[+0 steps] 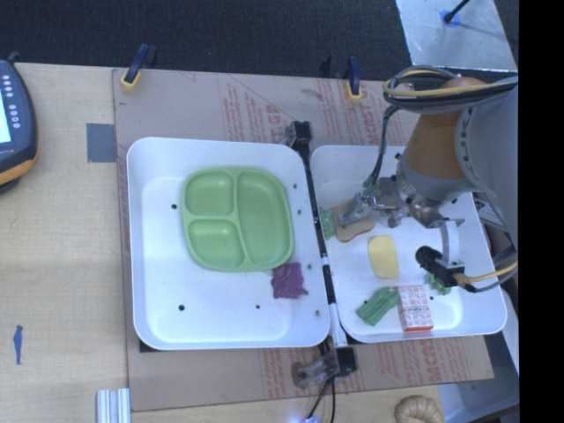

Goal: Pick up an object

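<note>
The grey arm (pixel 480 139), orange band above its wrist, reaches in from the right of the frame and bends down over the right-hand bin (pixel 476 324). Its end effector (pixel 357 211) sits low at that bin's left side, just over a tan, rounded object (pixel 354 229); whether it is apart or together cannot be told from this angle.

Below it in the same bin lie a pale yellow, smooth oval piece (pixel 382 256), a ribbed green piece (pixel 377 307) and a small red-and-white printed box (pixel 415 308) — the last two nearly touching near the bin's lower edge.

The left-hand bin (pixel 154 307) holds a glossy light-green plate (pixel 238 218) with three compartments, and a crumpled purple object (pixel 288 280) just at the plate's lower right corner.

Both white bins rest on a brown cardboard sheet (pixel 220 104) printed in red — clamped at its upper edge — on a pale wooden desk (pixel 62 263). A handheld control pad (pixel 13 122) lies at the far left.
</note>
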Robot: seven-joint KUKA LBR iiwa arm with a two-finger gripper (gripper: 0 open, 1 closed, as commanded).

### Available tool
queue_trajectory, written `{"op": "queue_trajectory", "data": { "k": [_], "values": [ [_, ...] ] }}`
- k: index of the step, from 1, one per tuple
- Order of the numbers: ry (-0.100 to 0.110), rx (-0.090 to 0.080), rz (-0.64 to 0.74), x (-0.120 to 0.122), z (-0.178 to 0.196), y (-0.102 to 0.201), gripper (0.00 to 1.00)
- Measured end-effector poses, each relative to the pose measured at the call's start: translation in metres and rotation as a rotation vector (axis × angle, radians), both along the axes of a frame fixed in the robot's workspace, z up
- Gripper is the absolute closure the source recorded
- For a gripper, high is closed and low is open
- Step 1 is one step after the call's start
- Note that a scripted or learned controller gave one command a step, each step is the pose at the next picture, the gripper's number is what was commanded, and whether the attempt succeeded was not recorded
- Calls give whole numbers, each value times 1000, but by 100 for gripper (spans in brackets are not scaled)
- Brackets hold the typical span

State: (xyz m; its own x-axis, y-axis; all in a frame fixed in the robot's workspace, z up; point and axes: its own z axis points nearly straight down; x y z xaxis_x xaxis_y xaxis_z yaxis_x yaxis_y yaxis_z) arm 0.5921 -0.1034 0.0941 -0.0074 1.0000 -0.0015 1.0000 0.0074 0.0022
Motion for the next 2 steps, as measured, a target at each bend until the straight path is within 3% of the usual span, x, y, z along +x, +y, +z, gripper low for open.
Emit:
{"op": "queue_trajectory", "data": {
  "k": [1,2],
  "values": [
    [2,3,-6,-9,0,-26,0],
    [2,0,0,-5,0,4,0]
  ]
}}
